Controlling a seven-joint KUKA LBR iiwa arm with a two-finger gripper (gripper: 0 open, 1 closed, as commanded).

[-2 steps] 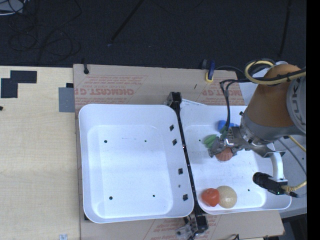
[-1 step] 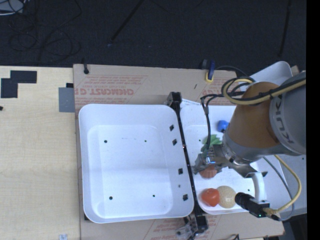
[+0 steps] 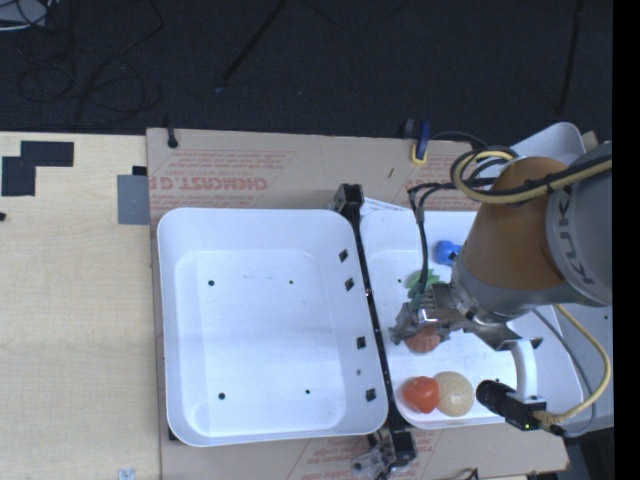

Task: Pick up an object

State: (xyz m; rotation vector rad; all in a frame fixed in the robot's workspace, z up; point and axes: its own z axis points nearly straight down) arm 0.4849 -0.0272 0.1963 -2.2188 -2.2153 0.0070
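My gripper (image 3: pixel 418 326) is down inside the right bin (image 3: pixel 565 363), near its left wall. A reddish-brown object (image 3: pixel 426 343) lies right at the gripper's tip, partly covered by it, and I cannot tell whether it is held. A red ball (image 3: pixel 421 395) and a beige ball (image 3: pixel 455 393) sit side by side at the bin's front left corner. A green object (image 3: pixel 417 281) lies just behind the gripper. Further back is a blue object (image 3: pixel 446 252), partly hidden by the arm.
The left bin (image 3: pixel 258 328) stands beside the right one, with a black divider (image 3: pixel 364 303) between them. The arm's orange band (image 3: pixel 510 238) and cables cover much of the right bin. A black fitting (image 3: pixel 508 404) hangs near the front rim.
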